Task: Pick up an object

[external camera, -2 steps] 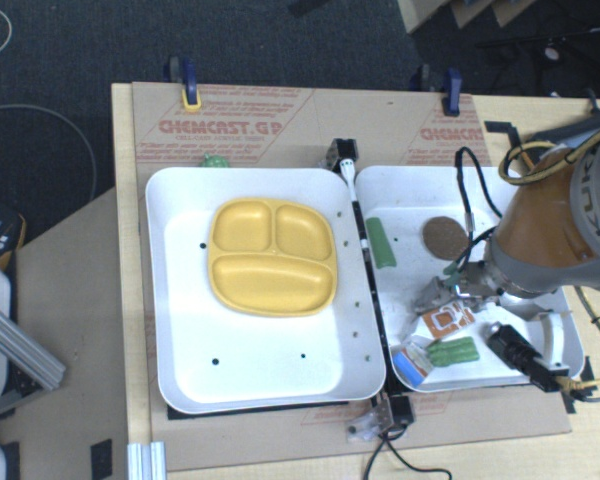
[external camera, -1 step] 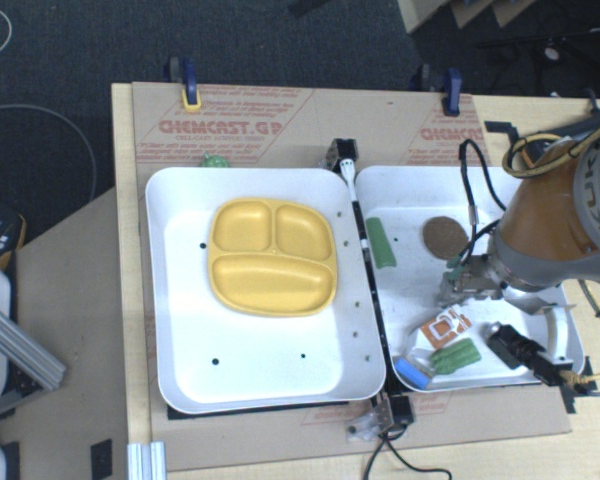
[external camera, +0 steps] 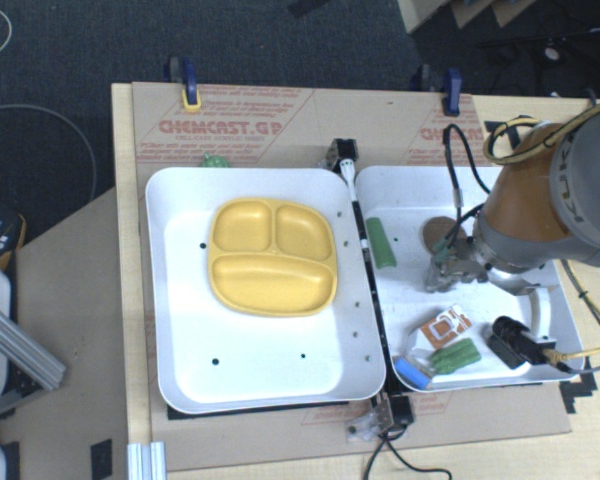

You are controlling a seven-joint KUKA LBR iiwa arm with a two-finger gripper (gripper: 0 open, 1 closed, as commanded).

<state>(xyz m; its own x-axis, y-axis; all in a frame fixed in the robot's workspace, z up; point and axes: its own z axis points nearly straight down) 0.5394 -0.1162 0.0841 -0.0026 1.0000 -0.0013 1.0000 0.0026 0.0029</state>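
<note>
Yellow plate (external camera: 273, 258): three sections, lies in the left bin (external camera: 180, 318)
End effector (external camera: 448, 271): low over the middle of the right bin (external camera: 410, 193); cannot tell whether it is clenched or released
Green block (external camera: 381, 242): beside the right bin's left wall
Brown disc (external camera: 438, 232): just beside the end effector, on its far side
Orange-and-white packet (external camera: 447, 326), green piece (external camera: 456, 357), blue piece (external camera: 412, 372): clustered near the right bin's near wall

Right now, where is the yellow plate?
In the camera view, the yellow plate lies in the left bin, toward its back half, just across the middle wall from the green block in the right bin.
</note>
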